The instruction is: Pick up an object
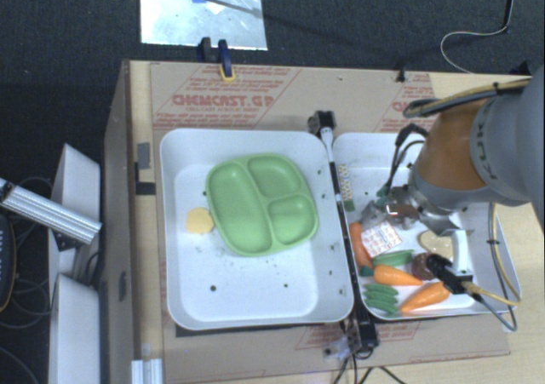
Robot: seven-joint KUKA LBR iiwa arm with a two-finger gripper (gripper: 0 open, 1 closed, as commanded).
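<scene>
Over the right bin hangs the arm, its orange band above the wrist, the gripper low among the clutter; whether it is apart or together I cannot tell. Beside it, the left bin carries a green divided plate and a small yellow disc just at its edge. Smaller things crowd the right bin — a packet, two carrots, green pea pods. By my judgement this is the reach-and-descend step, with nothing seen held. Next calls for settling on one item — likely the packet — closing, then lifting straight up.
</scene>
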